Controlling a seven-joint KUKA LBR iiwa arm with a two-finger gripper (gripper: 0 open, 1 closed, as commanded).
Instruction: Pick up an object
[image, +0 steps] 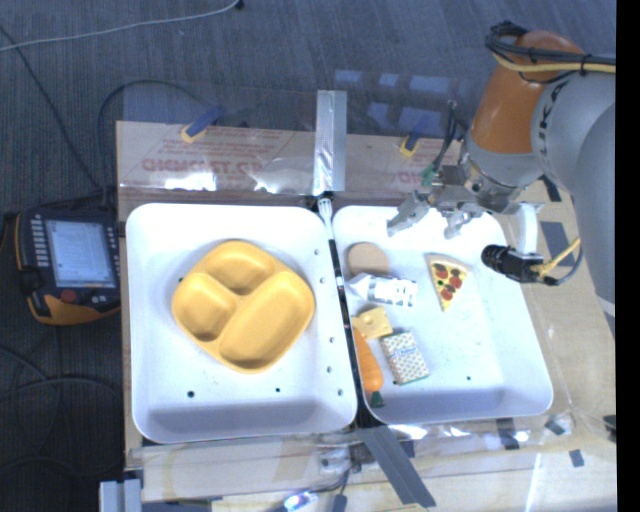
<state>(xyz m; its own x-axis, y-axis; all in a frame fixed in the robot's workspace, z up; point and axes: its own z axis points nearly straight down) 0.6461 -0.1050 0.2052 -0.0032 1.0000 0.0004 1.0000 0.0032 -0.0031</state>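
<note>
The right bin (500, 370) holds several small items: a pizza slice (448, 280), a brown round piece (368, 258), a white carton (392, 291), a yellow cheese wedge (373, 322), an orange carrot (369, 368) and a checkered packet (405, 356). My gripper (430, 218) hangs over the bin's far edge, up and left of the pizza slice. Its two fingers are spread apart, open, with nothing between them.
A yellow three-part plate (243, 303) fills the middle of the left bin (150, 400). A metal divider (331, 150) stands behind the seam between the bins. A teach pendant (65, 262) lies left of the bench. The arm's orange band (510, 95) rises at the upper right.
</note>
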